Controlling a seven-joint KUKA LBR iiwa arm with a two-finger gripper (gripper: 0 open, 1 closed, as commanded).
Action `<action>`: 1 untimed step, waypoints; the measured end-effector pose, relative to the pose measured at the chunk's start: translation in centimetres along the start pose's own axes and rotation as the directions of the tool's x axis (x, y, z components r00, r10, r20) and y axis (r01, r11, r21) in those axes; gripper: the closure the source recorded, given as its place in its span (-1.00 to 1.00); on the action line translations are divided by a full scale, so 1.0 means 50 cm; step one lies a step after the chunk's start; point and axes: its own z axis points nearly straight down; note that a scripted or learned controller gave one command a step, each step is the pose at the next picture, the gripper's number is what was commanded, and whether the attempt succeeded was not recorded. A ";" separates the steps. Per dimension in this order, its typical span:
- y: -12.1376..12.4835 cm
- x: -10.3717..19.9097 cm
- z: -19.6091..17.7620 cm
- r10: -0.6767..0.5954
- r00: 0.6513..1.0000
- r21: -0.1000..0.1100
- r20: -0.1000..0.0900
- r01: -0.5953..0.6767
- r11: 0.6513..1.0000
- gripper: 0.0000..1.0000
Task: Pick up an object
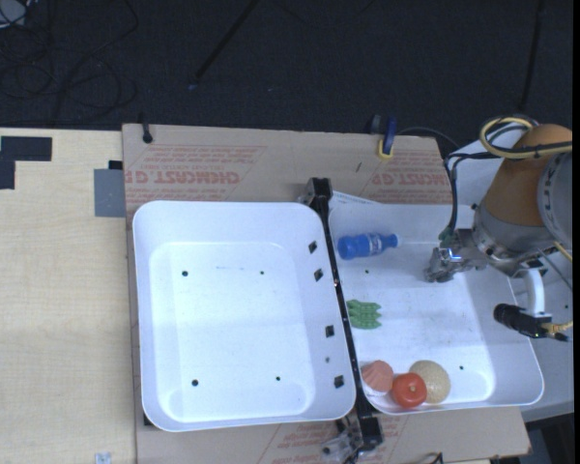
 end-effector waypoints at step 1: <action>-0.002 0.000 -0.029 0.003 1.000 0.004 -0.004 -0.003 1.000 1.00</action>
